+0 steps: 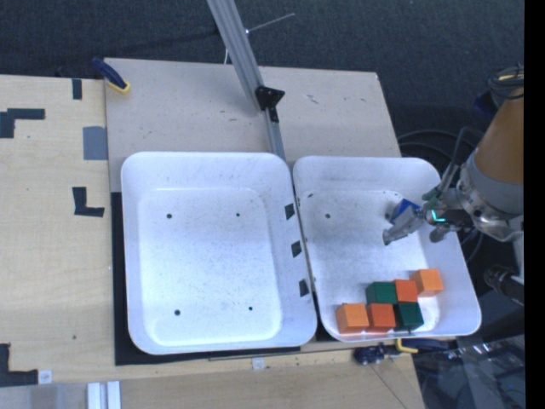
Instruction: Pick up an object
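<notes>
Camera view: the grey two-finger gripper (398, 227) hung over the right shallow white bin (341, 186); whether it was open, closed or holding anything could not be told. Small orange and green cube blocks (387, 305) clustered at that bin's near edge: probably light, rigid, best grasped across 2 flat opposite faces.

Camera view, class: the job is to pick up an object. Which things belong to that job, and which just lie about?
Belonging to the job:
- gripper
- orange blocks
- green blocks
- right bin

Lying about:
- left bin
- metal pole
- blue-and-yellow clamp
</notes>
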`<state>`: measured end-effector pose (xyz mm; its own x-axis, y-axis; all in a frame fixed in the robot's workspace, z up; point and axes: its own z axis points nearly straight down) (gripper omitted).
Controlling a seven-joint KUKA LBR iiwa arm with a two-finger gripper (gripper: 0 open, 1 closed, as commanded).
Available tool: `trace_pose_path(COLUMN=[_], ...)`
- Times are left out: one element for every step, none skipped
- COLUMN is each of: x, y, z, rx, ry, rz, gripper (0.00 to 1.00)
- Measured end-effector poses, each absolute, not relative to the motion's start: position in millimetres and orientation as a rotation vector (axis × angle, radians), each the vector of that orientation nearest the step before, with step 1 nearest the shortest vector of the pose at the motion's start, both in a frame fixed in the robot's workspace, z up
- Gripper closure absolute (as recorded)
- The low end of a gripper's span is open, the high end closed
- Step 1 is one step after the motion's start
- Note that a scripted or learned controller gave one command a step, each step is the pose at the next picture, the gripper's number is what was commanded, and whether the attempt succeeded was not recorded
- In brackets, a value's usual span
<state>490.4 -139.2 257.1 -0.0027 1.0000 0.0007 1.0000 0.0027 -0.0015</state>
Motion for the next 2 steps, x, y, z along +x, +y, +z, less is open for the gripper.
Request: trace_pose_path(x=[498.2,493.1], y=[-140.9,-130.4], z=[208.1,156.5], rx=[-2.217,-2.215], ry=[-2.219,-2.218], rz=[0.007,0.007], gripper=[0.0,0.0])
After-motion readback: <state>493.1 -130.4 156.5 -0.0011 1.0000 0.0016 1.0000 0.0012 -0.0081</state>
